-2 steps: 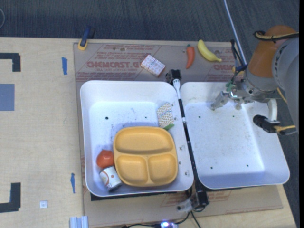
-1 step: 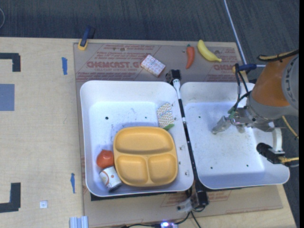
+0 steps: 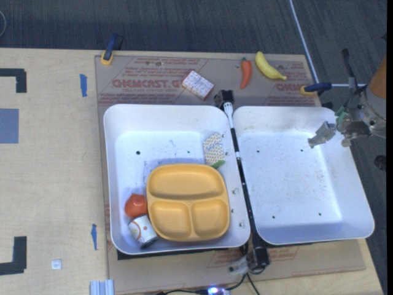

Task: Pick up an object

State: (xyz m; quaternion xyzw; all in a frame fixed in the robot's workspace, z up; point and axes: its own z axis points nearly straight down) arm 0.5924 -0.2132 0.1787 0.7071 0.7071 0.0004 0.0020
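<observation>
Gripper [image 3: 332, 135] above right bin [image 3: 344, 226] rim, jaws apart, nothing held. Yellow tray [image 3: 187, 201], tomato [image 3: 136, 205], can [image 3: 142, 230] in left bin [image 3: 116, 165].

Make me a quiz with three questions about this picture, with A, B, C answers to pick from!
1. Where is the yellow tray?
A. In the left bin
B. In the right bin
C. On the board behind the bins

2. What colour is the pepper next to the banana?
A. Green
B. Red-orange
C. Purple

3. How is the small can lying?
A. Standing on top of the tray
B. Hanging from the gripper
C. Tipped on its side by the tray's front left corner

Answers:
1. A, the tray fills the front of the left bin.
2. B, it looks red-orange beside the yellow banana.
3. C, it rests on the bin floor below the red ball, while the gripper is over the right bin.
</observation>
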